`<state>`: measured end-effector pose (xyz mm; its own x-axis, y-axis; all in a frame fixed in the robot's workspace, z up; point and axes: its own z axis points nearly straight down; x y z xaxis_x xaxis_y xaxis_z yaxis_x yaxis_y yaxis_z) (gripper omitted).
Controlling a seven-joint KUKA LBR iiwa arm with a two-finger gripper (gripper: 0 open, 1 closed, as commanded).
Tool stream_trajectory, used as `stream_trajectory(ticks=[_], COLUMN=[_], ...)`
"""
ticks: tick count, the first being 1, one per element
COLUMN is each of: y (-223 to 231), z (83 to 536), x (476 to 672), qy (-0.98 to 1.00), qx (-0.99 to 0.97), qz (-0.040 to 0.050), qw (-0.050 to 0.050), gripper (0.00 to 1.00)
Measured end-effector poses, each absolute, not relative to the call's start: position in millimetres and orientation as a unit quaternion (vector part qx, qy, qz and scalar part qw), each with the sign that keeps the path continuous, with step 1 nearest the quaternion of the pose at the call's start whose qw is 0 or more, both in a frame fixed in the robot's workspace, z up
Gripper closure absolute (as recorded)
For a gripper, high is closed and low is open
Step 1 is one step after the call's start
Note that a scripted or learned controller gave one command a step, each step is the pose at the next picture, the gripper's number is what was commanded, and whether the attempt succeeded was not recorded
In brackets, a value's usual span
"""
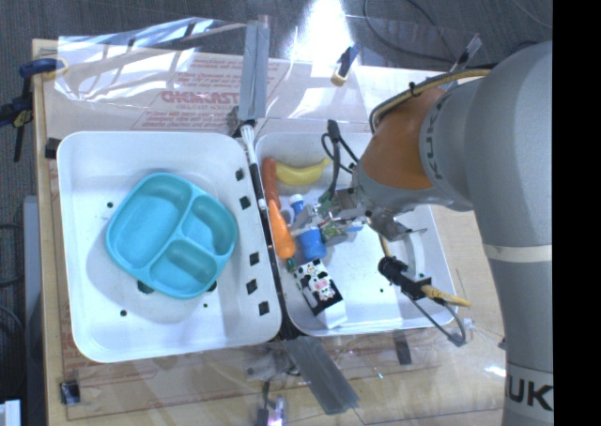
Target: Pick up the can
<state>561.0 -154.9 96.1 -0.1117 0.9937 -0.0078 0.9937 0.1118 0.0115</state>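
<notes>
Nearest the camera's foot of the right bin [441, 316], a small carton printed with black and white cow patches [321, 291] lies on the floor, and just beyond it stands the blue can [308, 244], tucked against the divider side and touching or nearly touching an orange carrot [278, 220] that runs along that wall. The gripper [331, 224] is down over this cluster, right beside the can's upper edge; its tips are lost among wiring and the objects, so I cannot tell how the claw is set or whether anything sits in it. The main risk, as I judge it, is crowding: with the carrot on one side and the carton at the near end, one tip could land on a neighbour instead of sliding down beside the can, tipping it or rolling it away. A smooth round can may also squirt out of a closing pinch if caught off-centre. Farther back, a yellow banana [302, 171] rests against the bin's far wall, close enough to be nudged by the wrist. In the left bin [84, 316], a blue divided tray [171, 234] sits well apart from the work.
</notes>
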Motion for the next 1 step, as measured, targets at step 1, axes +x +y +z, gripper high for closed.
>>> stream_trajectory(ticks=[1], y=[-154.7], z=[102.2], x=[560.6], qy=[0.747], qx=[0.665], qz=[-0.0001], qw=[0.005], gripper=[1.00])
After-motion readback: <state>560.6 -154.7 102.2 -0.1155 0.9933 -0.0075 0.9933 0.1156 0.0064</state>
